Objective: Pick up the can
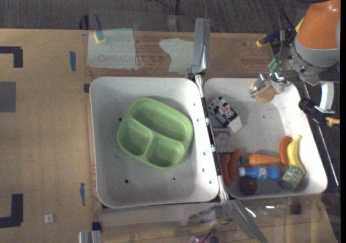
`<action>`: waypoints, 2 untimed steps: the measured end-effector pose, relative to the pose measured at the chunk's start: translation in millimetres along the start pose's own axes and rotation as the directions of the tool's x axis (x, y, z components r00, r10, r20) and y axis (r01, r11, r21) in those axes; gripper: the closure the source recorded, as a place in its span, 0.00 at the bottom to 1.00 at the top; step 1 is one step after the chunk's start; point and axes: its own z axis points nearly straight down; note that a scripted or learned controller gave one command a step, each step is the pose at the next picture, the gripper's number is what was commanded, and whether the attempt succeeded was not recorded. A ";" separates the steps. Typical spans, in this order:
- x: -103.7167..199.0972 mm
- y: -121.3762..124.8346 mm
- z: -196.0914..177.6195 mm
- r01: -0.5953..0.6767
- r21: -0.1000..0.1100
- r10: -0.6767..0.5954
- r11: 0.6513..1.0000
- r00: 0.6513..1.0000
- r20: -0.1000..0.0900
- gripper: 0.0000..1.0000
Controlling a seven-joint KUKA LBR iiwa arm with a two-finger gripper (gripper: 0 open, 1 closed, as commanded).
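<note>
The pincer (pixel 265 89) is seen above the far part of the right bin (pixel 311 128), toward one o'clock of that bin, hanging from the grey and orange arm (pixel 319 31) that enters from the right. Whether the pincer is open or closed cannot be told, and nothing can be made out in its hold.

Toward eight o'clock from the pincer, a black-and-white carton (pixel 224 112) is laid tilted on the bin floor, and a small flat packet (pixel 222 140) is found just below it. The can (pixel 292 177), the task's thing, is placed well apart from the pincer, at the five o'clock corner of the right bin, just below a yellow banana (pixel 294 151). To the can's nine o'clock a blue-and-white bottle (pixel 261 172) is laid on its side, with an orange carrot (pixel 264 159) just above it and a dark round fruit (pixel 248 184) below it. Two sausages (pixel 231 166) are seen at the bin's seven o'clock.

In the left bin (pixel 108 128) a green divided plate (pixel 155 132) is set near the middle. Both bins are carried by the desk (pixel 43 128).
</note>
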 end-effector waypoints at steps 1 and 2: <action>-25.1 31.6 -53.6 -0.345 0.002 0.345 0.939 0.939 0.002 1.00; -57.4 24.1 -40.0 -0.312 0.004 0.312 0.950 0.950 0.001 1.00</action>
